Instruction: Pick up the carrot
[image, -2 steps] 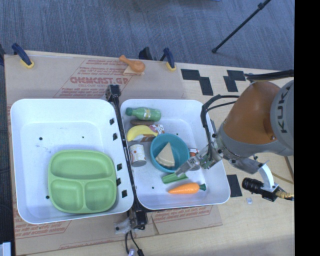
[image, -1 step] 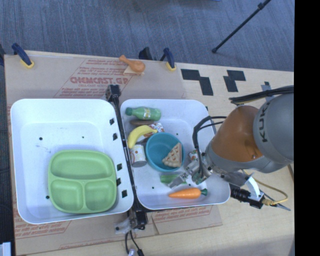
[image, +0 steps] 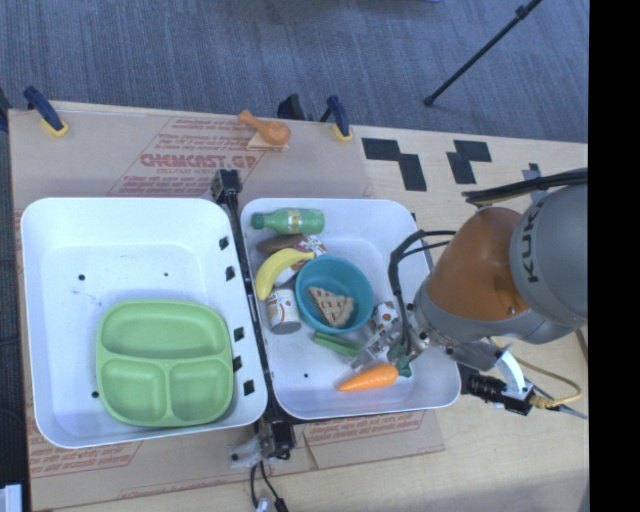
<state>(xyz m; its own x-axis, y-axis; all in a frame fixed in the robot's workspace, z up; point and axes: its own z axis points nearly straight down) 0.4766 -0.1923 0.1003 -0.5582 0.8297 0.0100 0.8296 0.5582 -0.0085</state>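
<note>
Nearest the front rim of the right-hand bin (image: 430, 395) lies the carrot (image: 368, 378), orange, on its side, leafy end pointing right. Just above that leafy end sits the tool (image: 395, 345), low in the bin, though whether it is apart or together I cannot tell, the wrist hides it. Nothing shows the carrot gripped. The risk here: the carrot lies close to the bin wall, so the tool may nudge it into the corner or catch only the soft greens and lose it. A little further back, the blue bowl (image: 335, 293) with a sandwich piece crowds the approach, then a banana (image: 277, 270), and a green bottle (image: 290, 220) furthest. The left bin holds a green divided plate (image: 165, 362).
</note>
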